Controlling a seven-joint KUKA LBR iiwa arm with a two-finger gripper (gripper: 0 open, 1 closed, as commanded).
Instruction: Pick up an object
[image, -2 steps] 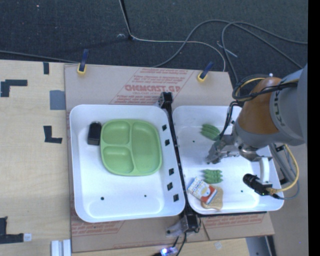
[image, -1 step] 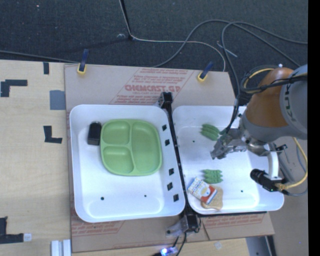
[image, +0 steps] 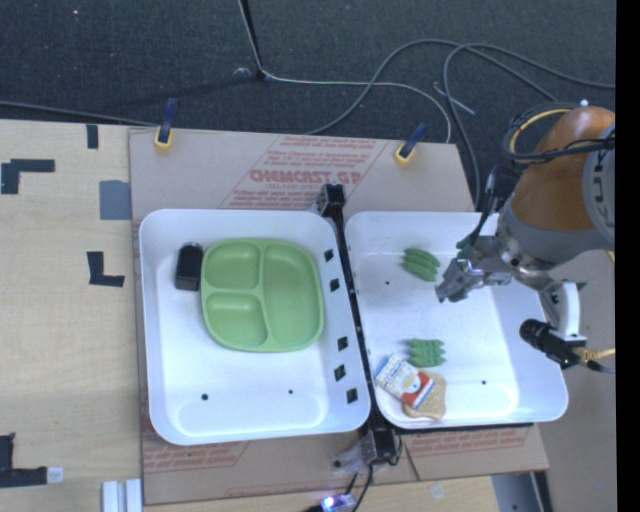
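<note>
My hand (image: 450, 287) sits low in the right bin (image: 500, 400), just right of the far green toy (image: 421, 263); can't tell if it's open or closed.

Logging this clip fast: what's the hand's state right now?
Hand: whether open or closed cannot be told; it sits low over the right bin, just right of the upper green object, with nothing seen held in it.

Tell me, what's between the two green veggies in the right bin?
In the camera view, just bare white bin floor lies between the upper green veggie and the lower one. The gripper hangs off to the side.
</note>
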